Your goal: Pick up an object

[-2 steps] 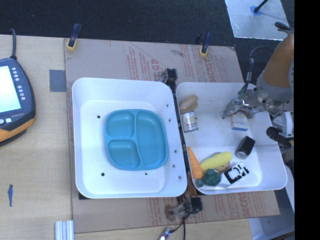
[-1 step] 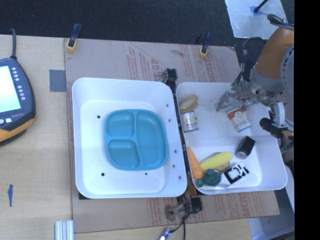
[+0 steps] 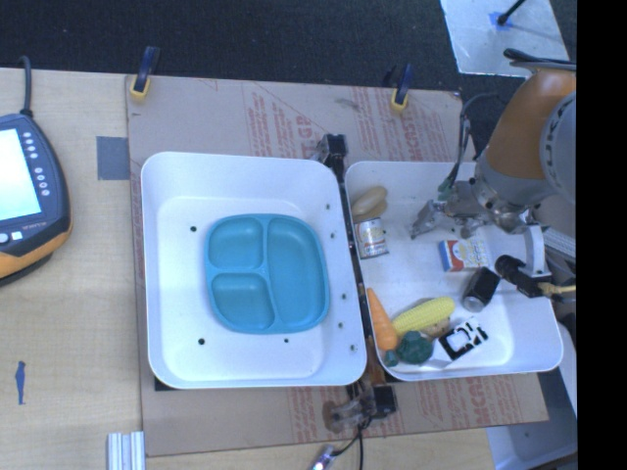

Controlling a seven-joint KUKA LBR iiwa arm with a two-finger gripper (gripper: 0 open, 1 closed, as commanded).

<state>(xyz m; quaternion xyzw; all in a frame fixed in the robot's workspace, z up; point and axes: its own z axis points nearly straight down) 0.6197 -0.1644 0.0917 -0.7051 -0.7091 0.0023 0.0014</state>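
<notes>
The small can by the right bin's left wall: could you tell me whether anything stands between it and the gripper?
Nothing visible does. The gripper hangs over bare bin floor to the right of the small can. The potato lies just behind the can, off that line.

The wooden counter point(image 3: 69, 311) carries a cardboard sheet point(image 3: 245, 116), clamped at its far edge by two clips point(image 3: 143, 74); two white bins sit on the sheet side by side, left point(image 3: 162, 262) and right point(image 3: 529, 351), touching; an orange-rimmed pendant point(image 3: 24, 194) lies at the counter's left edge.
</notes>
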